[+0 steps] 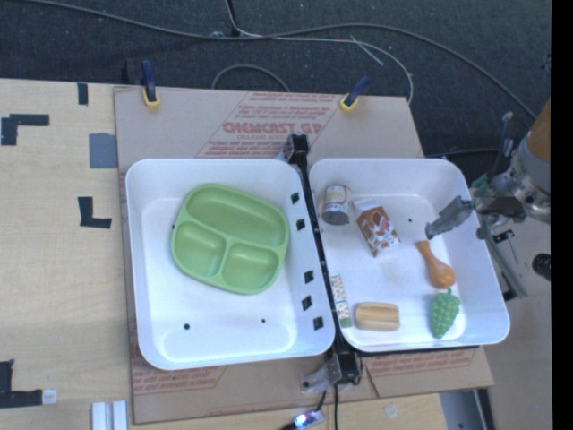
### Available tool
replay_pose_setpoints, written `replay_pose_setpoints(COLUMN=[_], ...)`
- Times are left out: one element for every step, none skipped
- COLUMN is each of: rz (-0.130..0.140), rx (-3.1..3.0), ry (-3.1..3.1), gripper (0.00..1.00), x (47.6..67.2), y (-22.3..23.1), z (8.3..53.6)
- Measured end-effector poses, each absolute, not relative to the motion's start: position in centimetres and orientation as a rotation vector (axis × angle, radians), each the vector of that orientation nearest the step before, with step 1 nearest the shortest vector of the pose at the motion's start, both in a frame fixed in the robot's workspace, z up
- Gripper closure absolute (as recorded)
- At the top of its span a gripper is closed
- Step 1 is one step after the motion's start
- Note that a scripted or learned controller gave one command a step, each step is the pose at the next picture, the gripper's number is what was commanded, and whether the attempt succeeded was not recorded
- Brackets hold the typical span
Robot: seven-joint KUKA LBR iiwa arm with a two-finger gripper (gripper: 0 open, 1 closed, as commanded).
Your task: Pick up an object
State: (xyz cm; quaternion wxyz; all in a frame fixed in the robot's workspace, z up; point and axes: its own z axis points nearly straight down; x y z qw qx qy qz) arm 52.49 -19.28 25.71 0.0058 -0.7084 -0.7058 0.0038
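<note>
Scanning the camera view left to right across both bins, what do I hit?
Green divided plate → small can → bread roll and snack packet → orange drumstick and green grapes → gripper.

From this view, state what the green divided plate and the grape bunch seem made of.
Green divided plate: likely moulded plastic, matte, with an even colour and soft rounded ridges. Grape bunch: probably toy plastic or rubber, uniformly green and bumpy; too small to be sure.
</note>
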Motion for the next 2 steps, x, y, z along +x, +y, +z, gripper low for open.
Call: replay_pose_setpoints(rz=[0.002,0.007], rx=[-2.220,-2.218], ry=[-2.222,-2.218], gripper=[0.00,0.00], x=[52.7,53.4], y=[-19.2,-19.9], z=[26.4,21.0])
